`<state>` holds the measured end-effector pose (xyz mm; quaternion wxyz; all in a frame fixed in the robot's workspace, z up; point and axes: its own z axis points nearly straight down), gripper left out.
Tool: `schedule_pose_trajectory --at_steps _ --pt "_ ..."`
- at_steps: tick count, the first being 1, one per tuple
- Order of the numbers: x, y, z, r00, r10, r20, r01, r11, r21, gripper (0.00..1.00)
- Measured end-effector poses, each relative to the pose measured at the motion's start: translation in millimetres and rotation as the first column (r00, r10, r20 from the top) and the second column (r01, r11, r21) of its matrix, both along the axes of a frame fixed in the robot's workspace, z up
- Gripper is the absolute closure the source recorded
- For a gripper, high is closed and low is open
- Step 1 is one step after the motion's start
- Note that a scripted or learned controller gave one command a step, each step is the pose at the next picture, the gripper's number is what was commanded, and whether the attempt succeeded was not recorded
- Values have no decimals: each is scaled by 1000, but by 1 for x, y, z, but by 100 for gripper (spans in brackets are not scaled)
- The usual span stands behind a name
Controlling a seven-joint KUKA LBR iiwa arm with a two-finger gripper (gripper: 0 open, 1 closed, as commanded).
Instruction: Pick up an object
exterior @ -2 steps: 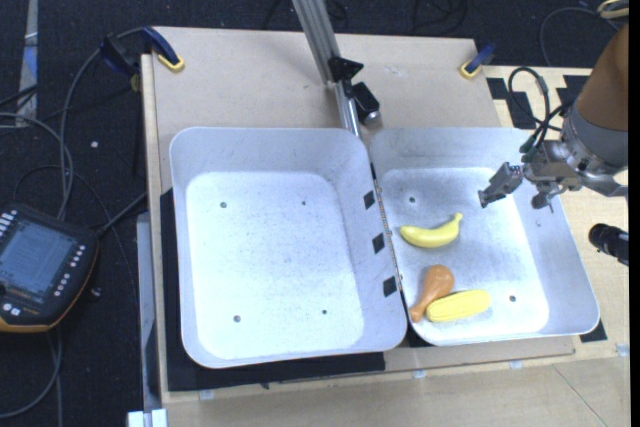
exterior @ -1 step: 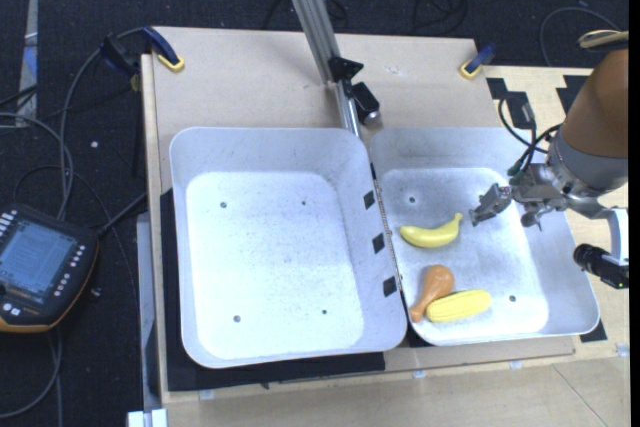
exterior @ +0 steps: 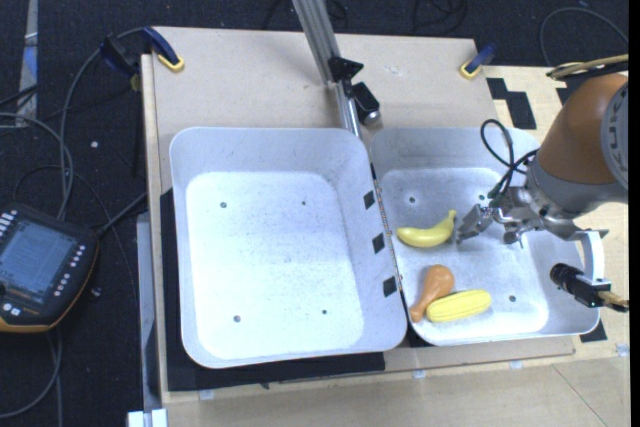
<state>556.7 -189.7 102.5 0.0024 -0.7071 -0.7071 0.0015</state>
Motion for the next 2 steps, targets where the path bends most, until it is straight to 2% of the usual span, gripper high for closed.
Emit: schedule_pose_trajectory --at_steps 1,2 --pt "0 0 -7 1000 0 5 0 1000 -1 0" --pt "0 0 3 1000 0 7 0 1000 -2 100"
